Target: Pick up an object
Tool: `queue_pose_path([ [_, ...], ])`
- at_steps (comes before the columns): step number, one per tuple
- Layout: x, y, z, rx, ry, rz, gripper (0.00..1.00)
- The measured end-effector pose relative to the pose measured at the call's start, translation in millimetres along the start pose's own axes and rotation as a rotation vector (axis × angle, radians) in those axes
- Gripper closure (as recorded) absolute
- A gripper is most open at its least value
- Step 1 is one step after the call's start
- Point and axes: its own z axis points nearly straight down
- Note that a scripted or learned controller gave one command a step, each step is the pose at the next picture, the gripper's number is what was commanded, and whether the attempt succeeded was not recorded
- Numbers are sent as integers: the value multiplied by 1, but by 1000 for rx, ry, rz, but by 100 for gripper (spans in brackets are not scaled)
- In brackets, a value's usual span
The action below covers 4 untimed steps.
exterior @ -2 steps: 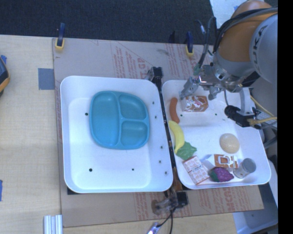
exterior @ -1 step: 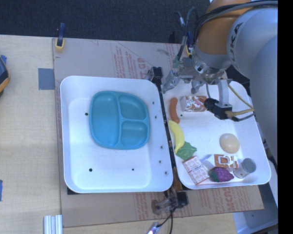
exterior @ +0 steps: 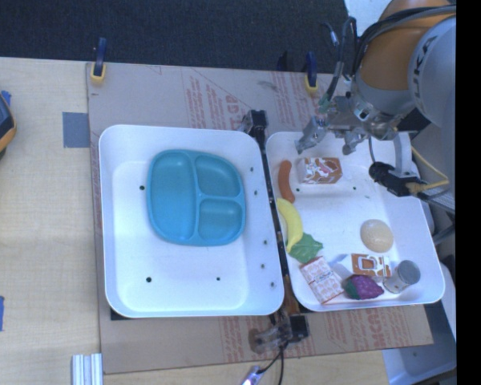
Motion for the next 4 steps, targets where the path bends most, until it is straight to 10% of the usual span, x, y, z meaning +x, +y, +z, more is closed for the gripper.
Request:
queue_pose_path([
  [1, 66, -8, 0, 5, 1, -4, 0],
  [2, -33, -2, 16, 1, 0, 0, 0],
  [3, -11, -1, 52, 5, 1, -4, 0],
  [4, -12, 0, 41, 6, 0, -5, 100],
])
